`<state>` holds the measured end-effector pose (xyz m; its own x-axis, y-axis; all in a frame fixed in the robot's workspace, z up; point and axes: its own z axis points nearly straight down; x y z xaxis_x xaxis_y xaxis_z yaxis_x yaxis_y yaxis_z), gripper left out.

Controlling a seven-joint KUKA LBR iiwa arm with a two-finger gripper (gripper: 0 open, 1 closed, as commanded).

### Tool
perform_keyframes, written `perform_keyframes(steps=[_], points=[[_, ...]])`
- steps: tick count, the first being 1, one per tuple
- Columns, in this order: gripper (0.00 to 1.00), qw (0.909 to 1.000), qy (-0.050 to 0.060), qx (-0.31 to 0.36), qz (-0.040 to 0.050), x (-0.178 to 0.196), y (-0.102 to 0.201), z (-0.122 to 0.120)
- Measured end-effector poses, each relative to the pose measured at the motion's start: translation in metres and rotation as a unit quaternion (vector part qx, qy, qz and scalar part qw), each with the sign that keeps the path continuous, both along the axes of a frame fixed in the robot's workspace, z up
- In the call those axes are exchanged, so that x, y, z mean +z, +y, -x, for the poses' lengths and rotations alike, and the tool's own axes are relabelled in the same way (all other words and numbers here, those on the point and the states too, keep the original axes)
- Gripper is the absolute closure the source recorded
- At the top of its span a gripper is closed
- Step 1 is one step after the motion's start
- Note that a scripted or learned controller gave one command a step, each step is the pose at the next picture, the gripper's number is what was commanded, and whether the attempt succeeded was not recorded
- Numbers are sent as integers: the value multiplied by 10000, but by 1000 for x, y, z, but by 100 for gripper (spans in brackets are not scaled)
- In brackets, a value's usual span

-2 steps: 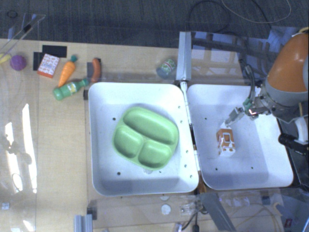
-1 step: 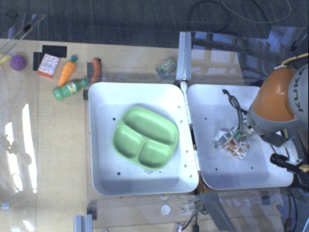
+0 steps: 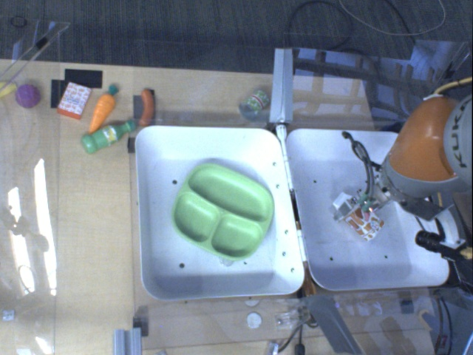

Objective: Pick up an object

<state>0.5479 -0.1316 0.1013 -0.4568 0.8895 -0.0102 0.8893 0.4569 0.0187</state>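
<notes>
End effector low over a small pack in the right bin

Arm (image 3: pixel 429 143) reaches in from the right, its orange band above the right bin (image 3: pixel 325 265). Its end effector (image 3: pixel 367 198) sits at the bin's middle, right at a small white and orange pack (image 3: pixel 362 219) lying flat on the bin floor; whether the fingers are apart or together I cannot tell, since the wrist and cables hide them. White floor lies open around the pack, widest toward the bin's left and near walls.

The left bin (image 3: pixel 159 272) holds a green three-part tray (image 3: pixel 223 209), tilted, with bare floor left only along the walls and in the corners. A raised divider (image 3: pixel 291 198) separates the two bins.

On the wooden counter (image 3: pixel 66 235), past the left bin's far corner, lie a green bottle (image 3: pixel 107 136), a carrot (image 3: pixel 103 108), a small box (image 3: pixel 73 100), a purple ball (image 3: pixel 27 95) and a sausage (image 3: pixel 147 106). A clear jar (image 3: pixel 256 103) stands near the bins' far edge. Dark carpet (image 3: pixel 185 21) with loose cables lies beyond.
</notes>
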Motion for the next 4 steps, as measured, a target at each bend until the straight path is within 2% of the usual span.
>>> perform_keyframes(steps=[1, 2, 3, 4], points=[[100, 9994, 12, -357, 14, 148, -15, -67], [0, 9994, 14, -356, 14, 148, -15, -67], [0, 9983, 54, -578, -2, -3, -12, -96], [100, 9985, 12, -540, 7, 10, -10, -99]])
